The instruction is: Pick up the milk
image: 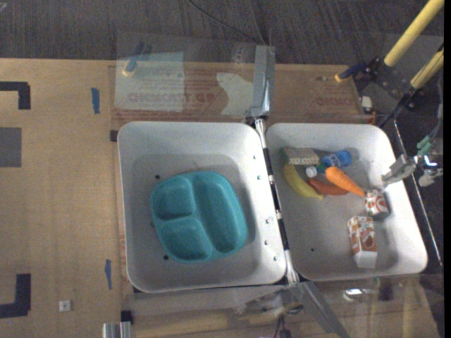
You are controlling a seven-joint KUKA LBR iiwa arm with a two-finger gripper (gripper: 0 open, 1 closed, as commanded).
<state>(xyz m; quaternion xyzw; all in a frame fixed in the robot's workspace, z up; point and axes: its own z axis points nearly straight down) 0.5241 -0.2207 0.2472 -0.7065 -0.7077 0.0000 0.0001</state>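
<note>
One fixed camera looks down at a slant from high above the bench point(56, 189) — both white bins point(134, 146) fit within its frame.

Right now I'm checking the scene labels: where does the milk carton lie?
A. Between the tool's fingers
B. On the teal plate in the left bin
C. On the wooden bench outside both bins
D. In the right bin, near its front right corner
D: the milk carton lies on the floor of the right bin near its front right corner, apart from the tool at the bin's right rim.
</note>
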